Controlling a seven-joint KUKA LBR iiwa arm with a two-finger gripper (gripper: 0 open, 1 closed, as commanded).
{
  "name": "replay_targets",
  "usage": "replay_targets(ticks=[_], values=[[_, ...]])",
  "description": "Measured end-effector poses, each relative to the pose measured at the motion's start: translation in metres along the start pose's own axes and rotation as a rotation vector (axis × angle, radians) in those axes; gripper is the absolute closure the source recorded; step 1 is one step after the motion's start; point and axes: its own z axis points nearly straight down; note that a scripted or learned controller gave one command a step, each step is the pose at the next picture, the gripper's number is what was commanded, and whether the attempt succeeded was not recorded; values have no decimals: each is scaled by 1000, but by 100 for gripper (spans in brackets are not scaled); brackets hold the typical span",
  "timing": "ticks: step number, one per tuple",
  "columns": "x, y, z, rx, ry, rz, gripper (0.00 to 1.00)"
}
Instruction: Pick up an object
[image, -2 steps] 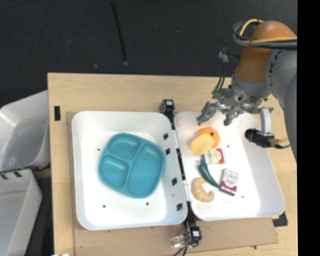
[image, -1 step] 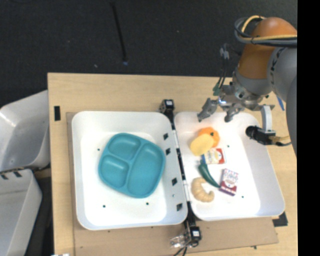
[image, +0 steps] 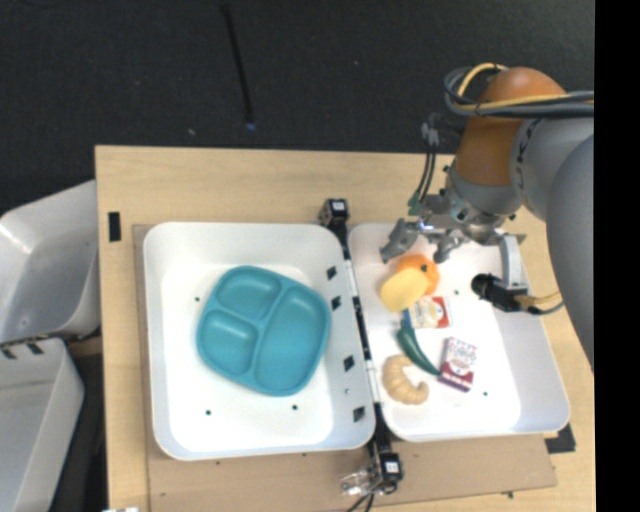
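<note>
Camera view: I see gripper (image: 425, 240) low over far end of right bin (image: 530, 400), fingers spread apart, nothing between them. Yellow-orange toy fruit (image: 407, 282) lies just below fingertips (contact unclear from my seat). Nearer me in same bin: green curved piece (image: 412, 347), croissant-like pastry (image: 405, 381), small white packet (image: 433, 314), red-white packet (image: 459, 362). Left bin (image: 170, 420) holds teal divided plate (image: 263, 329), well apart from arm (image: 500, 130)
</note>
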Motion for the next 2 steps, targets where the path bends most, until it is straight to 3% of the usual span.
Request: replay_targets(ticks=[2], values=[[-5, 10, 59, -24, -10, 1, 0]])
